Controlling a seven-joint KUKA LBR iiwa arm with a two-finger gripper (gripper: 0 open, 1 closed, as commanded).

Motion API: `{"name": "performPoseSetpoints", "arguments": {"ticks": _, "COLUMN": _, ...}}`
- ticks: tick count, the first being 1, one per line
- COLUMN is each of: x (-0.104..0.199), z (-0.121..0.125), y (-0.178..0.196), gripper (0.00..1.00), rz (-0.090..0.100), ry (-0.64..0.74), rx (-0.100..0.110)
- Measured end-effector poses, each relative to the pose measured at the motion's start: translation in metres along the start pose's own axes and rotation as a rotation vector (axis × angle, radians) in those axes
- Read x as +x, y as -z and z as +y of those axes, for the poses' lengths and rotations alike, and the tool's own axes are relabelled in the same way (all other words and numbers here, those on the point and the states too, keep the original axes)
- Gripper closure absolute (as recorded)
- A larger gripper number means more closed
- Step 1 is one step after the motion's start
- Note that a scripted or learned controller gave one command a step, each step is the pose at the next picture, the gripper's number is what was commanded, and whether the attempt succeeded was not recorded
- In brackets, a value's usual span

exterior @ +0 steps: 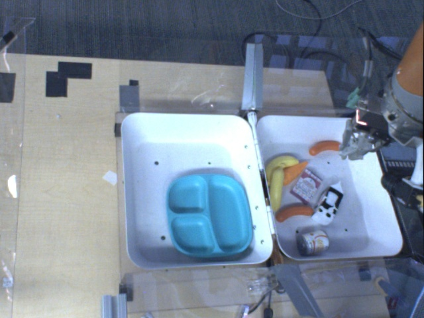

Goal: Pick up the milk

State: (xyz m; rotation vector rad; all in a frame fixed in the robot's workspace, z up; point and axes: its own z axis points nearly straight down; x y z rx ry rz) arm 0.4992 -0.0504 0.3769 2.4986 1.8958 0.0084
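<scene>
White right bin holds the milk, a black-and-white carton lying near its middle, just beside a pink packet. The gripper hangs over that bin's far right part, well apart from the milk, beside an orange sausage; its opening cannot be told. A can lies nearer the front.

This is a robotics lab, not a home. A pale wooden counter carries two white bins fixed side by side with metal brackets. Black tape marks sit on the wood, loose cables trail over grey carpet behind, and a grey, orange-banded arm reaches in from the right.
</scene>
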Motion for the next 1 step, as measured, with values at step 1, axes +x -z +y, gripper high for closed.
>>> {"name": "performPoseSetpoints", "arguments": {"ticks": 1, "x": -0.0067, "z": -0.0103, "y": -0.1292, "gripper": 1.00, "rz": -0.002, "ry": -0.377, "rx": 0.005}}
